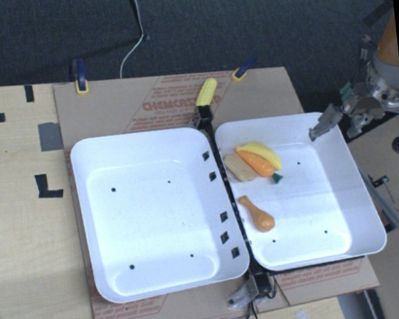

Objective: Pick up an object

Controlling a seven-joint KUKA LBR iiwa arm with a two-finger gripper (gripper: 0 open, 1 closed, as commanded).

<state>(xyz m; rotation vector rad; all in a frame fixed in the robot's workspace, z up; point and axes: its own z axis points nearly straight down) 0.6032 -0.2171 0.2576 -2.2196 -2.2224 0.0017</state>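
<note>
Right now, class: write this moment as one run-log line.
gripper: over right bin edge, holding nothing | banana, carrot, drumstick: in bin

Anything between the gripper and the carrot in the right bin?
No. In the camera view, only bare white bin floor separates the gripper from the carrot; the banana lies behind the carrot.

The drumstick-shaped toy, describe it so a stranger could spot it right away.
Look in the right-hand shallow white bin, near its left wall. Below the cluster of yellow banana, orange carrot and tan piece, the orange-brown drumstick-shaped toy lies alone, thin-handled with a bulbous end.
</note>
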